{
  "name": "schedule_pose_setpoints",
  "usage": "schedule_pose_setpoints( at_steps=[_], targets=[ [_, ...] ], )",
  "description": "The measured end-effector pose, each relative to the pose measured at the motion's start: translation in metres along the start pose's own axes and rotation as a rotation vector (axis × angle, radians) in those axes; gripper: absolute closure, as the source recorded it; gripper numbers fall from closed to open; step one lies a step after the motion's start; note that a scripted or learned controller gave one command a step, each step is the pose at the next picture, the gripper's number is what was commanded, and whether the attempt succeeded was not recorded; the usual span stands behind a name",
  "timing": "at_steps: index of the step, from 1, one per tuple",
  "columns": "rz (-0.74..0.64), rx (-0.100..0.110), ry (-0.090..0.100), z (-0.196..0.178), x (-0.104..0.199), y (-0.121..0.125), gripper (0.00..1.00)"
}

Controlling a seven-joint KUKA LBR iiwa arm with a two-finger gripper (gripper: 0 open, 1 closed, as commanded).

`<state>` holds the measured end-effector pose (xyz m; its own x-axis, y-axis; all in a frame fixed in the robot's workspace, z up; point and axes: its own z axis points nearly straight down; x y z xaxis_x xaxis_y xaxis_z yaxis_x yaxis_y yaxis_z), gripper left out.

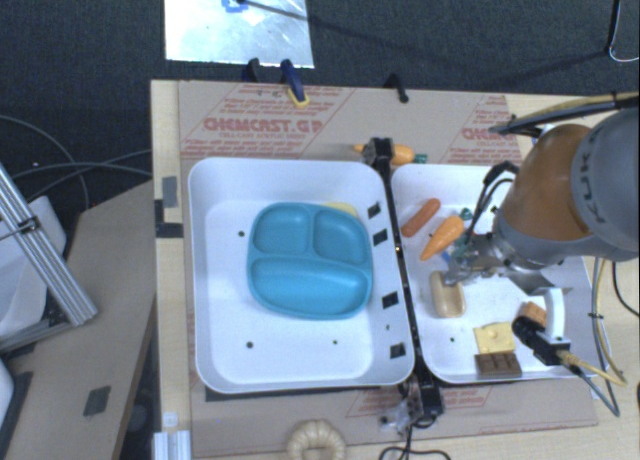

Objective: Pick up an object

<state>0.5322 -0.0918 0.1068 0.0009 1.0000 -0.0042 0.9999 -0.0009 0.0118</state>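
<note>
My gripper (461, 266) is low in the right bin (560, 278), reaching in from the right under the orange-banded wrist. It sits just above a beige, bread-like piece (447, 297) and right next to the lower of two orange carrots (443, 237). I cannot make out whether it touches either one. The other carrot (420, 215) lies a little further back. A tan cracker (494, 337) and a brown bar (497, 364) lie at the bin's front. A small orange piece (533, 313) lies to their right.
The left bin (220, 328) holds a blue divided plate (305, 258) with a yellow item (343, 209) behind it. A black divider with clips (395, 278) runs between the bins. A yellow-orange object (401, 155) sits at its far end. A beige ring (318, 440) lies off the front edge.
</note>
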Motion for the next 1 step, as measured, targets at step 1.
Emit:
schedule_pose_setpoints(
  at_steps=[1],
  targets=[
    [-0.005, 0.006, 0.003, -0.0634, -0.0003, -0.0012, 1.0]
  ],
)
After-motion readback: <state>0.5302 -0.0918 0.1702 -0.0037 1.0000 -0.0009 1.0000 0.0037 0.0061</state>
